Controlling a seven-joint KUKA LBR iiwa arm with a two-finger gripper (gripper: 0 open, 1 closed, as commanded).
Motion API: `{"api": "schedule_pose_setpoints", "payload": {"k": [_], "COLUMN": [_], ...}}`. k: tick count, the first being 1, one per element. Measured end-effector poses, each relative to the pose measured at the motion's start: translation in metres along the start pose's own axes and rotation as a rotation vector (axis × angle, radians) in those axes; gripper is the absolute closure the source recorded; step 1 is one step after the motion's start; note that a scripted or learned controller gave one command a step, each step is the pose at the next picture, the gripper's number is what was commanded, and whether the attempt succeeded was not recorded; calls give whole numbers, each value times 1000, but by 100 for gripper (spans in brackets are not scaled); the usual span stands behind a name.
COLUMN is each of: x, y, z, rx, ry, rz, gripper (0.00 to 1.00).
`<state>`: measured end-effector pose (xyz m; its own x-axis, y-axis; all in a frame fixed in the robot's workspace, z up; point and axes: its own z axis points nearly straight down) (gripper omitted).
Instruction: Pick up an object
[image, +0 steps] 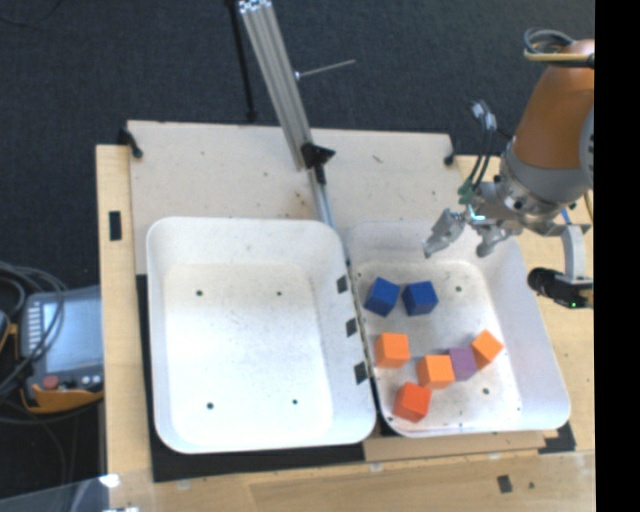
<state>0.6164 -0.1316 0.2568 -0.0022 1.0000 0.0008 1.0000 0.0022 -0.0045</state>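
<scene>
Blocks (425, 345): blue, orange, purple cubes, clustered.

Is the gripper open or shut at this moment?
Open. The gripper hovers above the right bin's far end with its two fingers spread apart and nothing between them.

Arm (555, 110): enters from the right edge of the view, its orange band uppermost, the grey wrist below it, slanting down and to the left.
Wrist (530, 190): grey, with cables and small fittings along its left side, above the right bin's far right corner.
Gripper (464, 238): hangs over the far edge of the right bin (545, 390), pointing down and to the left.
Fingers (441, 235): two pale grey fingers spread apart, with a visible gap and nothing between them.
Contact: the fingertips touch nothing that can be made out.
</scene>
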Motion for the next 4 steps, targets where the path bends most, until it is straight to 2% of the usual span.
{"api": "schedule_pose_setpoints", "payload": {"k": [1,2,3,4], "x": [0,0,6,3], "y": [1,3,0,2], "z": [-3,38,99,132], "rx": [-5,-2,1,-16], "ry": [-1,-2,-2,-2], "rz": [0,3,5,4], "gripper": [0,0,0,0]}}
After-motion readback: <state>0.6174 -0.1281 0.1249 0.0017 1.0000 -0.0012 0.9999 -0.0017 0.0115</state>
